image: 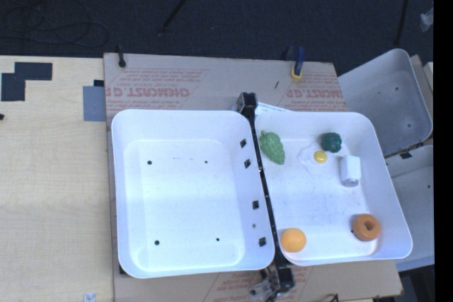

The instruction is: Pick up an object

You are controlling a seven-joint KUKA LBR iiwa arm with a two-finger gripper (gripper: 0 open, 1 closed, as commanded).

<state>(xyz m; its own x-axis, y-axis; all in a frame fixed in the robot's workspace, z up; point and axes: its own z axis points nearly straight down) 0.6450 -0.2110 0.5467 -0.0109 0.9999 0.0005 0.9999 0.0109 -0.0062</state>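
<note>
We cannot tell the gripper's state, and our likeliest target, the orange ball (293,240), lies at the right bin's (386,212) lower-left corner.

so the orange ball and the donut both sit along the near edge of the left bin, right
Not quite: the camera view shows them in the right bin, not the left. The orange ball and the donut do both sit along its near edge.

1 fixed camera looks down at a slant on 2 white bins (117,152) from above.
</note>
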